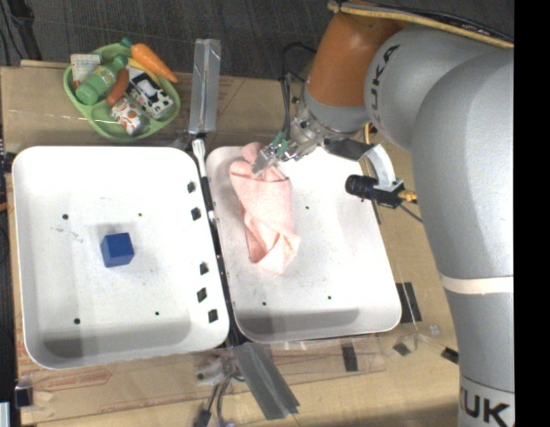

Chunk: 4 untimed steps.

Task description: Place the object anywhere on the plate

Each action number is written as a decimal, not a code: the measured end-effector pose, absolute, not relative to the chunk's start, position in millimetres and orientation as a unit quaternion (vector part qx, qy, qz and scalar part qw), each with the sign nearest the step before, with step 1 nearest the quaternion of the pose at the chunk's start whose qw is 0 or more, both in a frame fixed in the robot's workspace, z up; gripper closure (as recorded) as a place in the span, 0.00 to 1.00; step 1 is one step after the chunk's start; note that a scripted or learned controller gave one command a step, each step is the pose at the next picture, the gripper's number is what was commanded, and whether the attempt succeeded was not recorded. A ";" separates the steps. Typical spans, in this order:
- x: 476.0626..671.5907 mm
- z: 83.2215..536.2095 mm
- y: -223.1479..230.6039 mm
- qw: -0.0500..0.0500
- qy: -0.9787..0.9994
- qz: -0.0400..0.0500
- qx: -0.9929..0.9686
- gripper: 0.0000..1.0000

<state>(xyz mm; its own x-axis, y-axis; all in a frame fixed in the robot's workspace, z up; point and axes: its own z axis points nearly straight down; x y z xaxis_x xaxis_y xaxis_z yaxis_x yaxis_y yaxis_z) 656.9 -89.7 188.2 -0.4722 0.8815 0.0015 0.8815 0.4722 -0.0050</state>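
Reaching over the right bin (pixel 382 265), the gripper (pixel 277 155) is seen at the upper end of a pink cloth (pixel 268 212).

The cloth is spread crumpled in that bin, and whether it is pinched cannot be told. A blue cube (pixel 117 249) is left lying in the left bin (pixel 44 194). No plate can be made out, so placement is judged as not yet done; lifting and carrying remain.

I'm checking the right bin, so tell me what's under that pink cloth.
The pink cloth lies crumpled on the right bin, its top end at the gripper. White bin floor shows all around it. Whatever sits beneath its folds is covered.
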 end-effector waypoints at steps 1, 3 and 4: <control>657.7 228.4 -89.5 0.002 -0.859 0.002 -0.512 1.00; 637.4 217.5 9.9 0.005 -0.991 0.001 -0.131 1.00; 628.9 221.0 66.5 0.005 -1.000 0.001 0.002 1.00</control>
